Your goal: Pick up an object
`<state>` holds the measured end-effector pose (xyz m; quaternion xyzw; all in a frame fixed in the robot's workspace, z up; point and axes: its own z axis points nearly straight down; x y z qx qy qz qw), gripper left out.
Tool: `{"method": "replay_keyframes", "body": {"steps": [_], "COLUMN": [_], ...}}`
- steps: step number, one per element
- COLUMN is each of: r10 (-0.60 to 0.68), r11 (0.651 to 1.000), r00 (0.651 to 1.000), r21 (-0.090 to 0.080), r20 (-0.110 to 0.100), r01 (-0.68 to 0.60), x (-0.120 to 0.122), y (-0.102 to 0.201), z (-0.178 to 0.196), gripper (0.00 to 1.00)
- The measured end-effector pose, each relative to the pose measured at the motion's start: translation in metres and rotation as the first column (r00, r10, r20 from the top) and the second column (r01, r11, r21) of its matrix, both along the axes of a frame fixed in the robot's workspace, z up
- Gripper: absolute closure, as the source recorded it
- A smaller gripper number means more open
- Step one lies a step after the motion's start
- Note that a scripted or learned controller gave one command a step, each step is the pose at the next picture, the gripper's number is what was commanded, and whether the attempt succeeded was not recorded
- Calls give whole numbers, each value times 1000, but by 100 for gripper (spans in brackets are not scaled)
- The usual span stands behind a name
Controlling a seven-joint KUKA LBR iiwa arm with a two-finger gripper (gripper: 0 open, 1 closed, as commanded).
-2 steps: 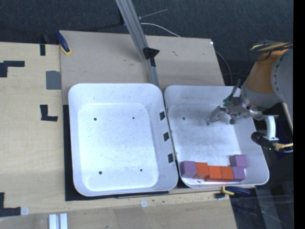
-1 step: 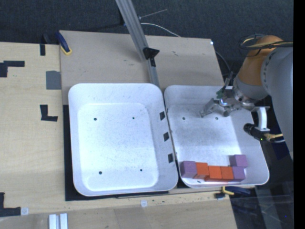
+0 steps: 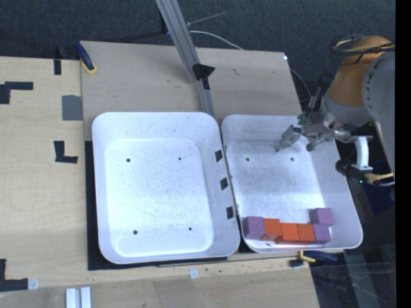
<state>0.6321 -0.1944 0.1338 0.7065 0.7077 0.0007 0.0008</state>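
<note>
gripper [image 3: 297,140]: fingers spread, nothing in them, hung by right bin's [image 3: 334,191] 1 o'clock rim
blocks [image 3: 289,228]: three purple, two orange, jammed along 6 o'clock wall
room: loads mid-bin

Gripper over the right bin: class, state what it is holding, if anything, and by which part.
Nothing. The gripper hangs open above bare bin floor; the purple and orange blocks lie untouched along the right bin's near edge.

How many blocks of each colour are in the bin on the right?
Purple blocks: 3
Orange blocks: 3
Total: 6, all along the near wall of the right bin. The orange ones sit packed together, so their count is my best reading.
</note>
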Motion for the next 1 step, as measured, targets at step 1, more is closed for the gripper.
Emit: {"method": "replay_keyframes", "body": {"steps": [1], "r10": [1], "r11": [1000], "r00": [1000], "r21": [1], "r20": [-2], "r01": [-1], "x": [21], "y": [5], "z": [-13], "gripper": [0]}}
